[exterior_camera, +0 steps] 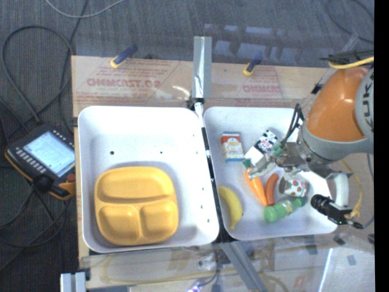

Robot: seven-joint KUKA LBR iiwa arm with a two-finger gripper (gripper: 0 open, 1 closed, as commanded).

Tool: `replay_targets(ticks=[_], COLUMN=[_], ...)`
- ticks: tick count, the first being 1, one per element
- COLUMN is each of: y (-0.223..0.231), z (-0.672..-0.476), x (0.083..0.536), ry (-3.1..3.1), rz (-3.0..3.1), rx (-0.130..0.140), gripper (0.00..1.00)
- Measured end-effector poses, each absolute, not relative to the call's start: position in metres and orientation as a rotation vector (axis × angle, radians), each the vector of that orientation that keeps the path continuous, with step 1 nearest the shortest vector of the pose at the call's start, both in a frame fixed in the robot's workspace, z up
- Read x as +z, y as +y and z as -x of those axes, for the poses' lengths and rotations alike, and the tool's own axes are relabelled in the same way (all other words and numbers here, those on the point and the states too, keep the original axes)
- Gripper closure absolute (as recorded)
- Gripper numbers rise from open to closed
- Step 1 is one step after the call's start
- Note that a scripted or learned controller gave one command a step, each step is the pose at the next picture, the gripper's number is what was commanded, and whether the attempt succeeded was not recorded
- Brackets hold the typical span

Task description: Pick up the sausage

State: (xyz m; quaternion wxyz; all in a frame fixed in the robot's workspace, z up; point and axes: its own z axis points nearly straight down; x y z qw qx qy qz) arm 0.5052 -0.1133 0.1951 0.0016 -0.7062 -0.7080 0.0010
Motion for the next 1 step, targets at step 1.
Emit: replay_targets(ticks=[1], y=[-0.1787], z=[-0.5401], x=[0.0922], ry=[-2.288], rz=[2.151], rx=[-0.002], gripper=[0.0])
